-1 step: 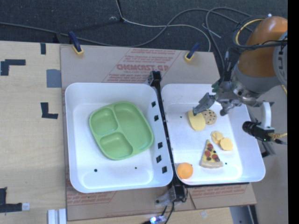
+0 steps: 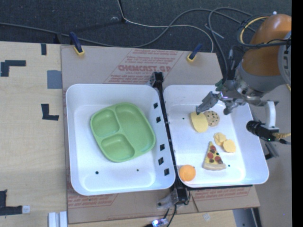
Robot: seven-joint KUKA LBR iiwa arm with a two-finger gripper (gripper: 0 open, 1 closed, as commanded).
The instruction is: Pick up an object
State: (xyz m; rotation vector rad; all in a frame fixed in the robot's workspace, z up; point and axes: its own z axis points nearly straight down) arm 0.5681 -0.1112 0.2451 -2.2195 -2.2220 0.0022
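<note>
1. White plastic right bin (image 2: 246, 171): its near wall could be struck if the arm swings wide; open floor is left centrally.
2. Pincer (image 2: 216, 104): spread wide, nothing held, poised above the cookie (image 2: 211, 117).
3. Cookie: overlapped by the yellow slice (image 2: 199, 122), so both could be snagged.

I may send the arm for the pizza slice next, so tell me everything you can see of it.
The pizza slice is a toy wedge, plastic by the look of it, with a yellow top dotted with red and dark toppings and a tan crust along its wide lower edge. It lies flat on the floor of the right bin, tip pointing away from the camera, toward the small yellow pieces just above it. The orange ball sits to its left, apart from it. Nothing rests on it, and the gripper is farther up the bin.
</note>
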